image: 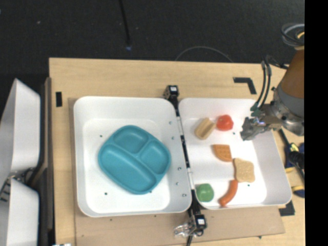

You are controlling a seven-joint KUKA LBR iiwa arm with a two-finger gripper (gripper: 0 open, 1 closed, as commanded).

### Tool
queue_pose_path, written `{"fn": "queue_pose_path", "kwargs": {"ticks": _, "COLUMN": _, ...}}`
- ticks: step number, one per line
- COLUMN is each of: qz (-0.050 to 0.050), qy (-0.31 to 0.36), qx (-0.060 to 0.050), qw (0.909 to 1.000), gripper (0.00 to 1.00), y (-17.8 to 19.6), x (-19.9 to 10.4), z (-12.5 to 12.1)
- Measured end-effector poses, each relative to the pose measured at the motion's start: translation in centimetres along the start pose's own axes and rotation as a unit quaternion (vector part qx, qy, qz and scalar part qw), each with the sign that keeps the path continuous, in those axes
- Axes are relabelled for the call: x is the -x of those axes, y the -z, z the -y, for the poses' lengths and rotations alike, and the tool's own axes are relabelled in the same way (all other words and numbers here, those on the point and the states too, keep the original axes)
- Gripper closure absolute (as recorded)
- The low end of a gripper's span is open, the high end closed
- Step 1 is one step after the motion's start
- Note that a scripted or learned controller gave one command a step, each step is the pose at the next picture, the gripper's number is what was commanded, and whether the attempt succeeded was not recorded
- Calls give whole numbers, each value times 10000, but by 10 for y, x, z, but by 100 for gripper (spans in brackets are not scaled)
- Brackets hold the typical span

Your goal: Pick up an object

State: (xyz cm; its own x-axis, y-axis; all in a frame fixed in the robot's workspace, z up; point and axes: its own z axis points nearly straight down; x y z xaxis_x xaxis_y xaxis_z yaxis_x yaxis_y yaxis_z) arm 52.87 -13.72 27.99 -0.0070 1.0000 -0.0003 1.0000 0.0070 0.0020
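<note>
Nearest the lower edge of the camera view, in the right-hand shallow white bin, lie a small green rounded toy and an orange-red sausage-shaped toy, close together near the front wall. Just behind them sits a tan slice of toy bread, and beyond that a flat orange wafer-like piece. Farther back are a pale brown bun-shaped toy and a red tomato-like ball, nearly touching. In the left-hand white bin rests a teal plastic divided plate.

The two-finger gripper hangs above the right bin's far right part, just beside the red ball and apart from every toy. Whether it is released or clenched I cannot tell; nothing is visibly grasped.

This looks like the approach step, no object yet taken. The next move likely calls for settling over one toy, the red ball being nearest, and descending squarely so the round shape does not roll away.
</note>
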Motion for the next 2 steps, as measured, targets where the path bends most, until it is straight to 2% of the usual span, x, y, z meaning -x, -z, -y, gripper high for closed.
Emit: {"fn": "queue_pose_path", "kwargs": {"ticks": 2, "qz": -2, "qy": 5, "qx": 4, "qw": 10000, "gripper": 100, "y": 6, "x": -105, "z": -16}}
